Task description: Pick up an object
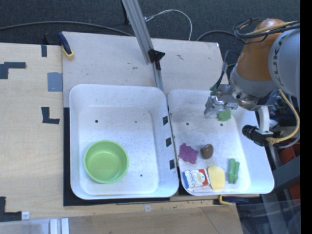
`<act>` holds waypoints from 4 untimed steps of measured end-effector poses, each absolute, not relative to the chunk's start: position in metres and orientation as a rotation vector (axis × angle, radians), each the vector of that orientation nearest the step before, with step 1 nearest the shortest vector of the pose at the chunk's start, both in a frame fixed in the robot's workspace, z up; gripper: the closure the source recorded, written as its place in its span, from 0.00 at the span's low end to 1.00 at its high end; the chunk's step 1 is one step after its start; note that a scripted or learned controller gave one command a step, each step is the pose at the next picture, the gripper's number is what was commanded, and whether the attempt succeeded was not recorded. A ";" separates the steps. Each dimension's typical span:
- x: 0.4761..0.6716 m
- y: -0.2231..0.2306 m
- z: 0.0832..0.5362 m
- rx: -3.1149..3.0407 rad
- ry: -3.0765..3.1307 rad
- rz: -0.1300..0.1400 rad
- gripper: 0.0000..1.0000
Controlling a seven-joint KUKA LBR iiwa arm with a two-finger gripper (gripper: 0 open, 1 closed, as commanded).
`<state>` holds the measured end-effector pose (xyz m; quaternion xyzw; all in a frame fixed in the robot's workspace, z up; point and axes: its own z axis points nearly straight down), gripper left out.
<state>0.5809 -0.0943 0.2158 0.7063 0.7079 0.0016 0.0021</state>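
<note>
My gripper (216, 107) hangs over the far part of the right bin (253, 145), below the orange band of the arm. A small knobbly green object (224, 114) lies right against its lower right side; whether it is gripped I cannot tell. Nearer the front of the same bin lie a purple knobbly piece (188, 153), a brown oval piece (207, 151), a yellow piece (216, 177), a long green piece (233, 170) and a red and white packet (196, 178).
The left bin (117, 101) holds a green bowl (106, 161) at its front left. A grey metal pole (139, 23) slants in from the top and ends at the wall between the bins. Cables hang at the arm's right.
</note>
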 end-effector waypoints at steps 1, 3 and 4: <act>0.577 -0.095 0.278 2.216 2.220 0.005 1.00; 0.602 0.001 0.250 2.217 2.228 -0.002 1.00; 0.607 0.054 0.232 2.217 2.231 -0.003 1.00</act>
